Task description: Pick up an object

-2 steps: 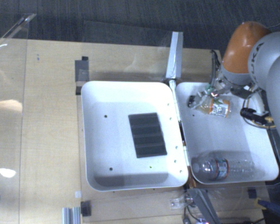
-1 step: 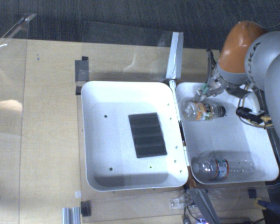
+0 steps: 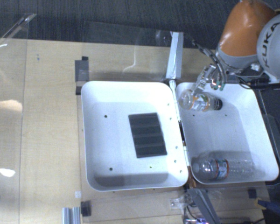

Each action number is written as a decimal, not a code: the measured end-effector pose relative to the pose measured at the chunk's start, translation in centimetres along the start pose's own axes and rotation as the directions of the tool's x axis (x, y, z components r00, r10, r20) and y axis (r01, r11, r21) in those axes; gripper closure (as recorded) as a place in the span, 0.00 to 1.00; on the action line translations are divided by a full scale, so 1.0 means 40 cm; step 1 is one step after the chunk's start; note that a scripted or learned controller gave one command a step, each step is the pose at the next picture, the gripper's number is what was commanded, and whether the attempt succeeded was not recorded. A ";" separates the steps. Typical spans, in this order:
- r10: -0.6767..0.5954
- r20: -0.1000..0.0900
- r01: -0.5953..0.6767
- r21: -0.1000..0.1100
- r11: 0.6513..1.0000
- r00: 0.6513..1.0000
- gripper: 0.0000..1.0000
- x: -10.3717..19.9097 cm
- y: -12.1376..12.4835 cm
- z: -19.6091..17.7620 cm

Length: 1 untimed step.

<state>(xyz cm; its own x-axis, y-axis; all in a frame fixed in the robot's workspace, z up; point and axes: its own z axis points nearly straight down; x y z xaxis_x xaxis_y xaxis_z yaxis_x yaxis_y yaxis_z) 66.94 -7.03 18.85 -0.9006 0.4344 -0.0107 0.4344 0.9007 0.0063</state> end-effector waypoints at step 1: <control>0.280 -0.005 -0.280 0.004 0.960 0.960 1.00 0.142 0.084 0.005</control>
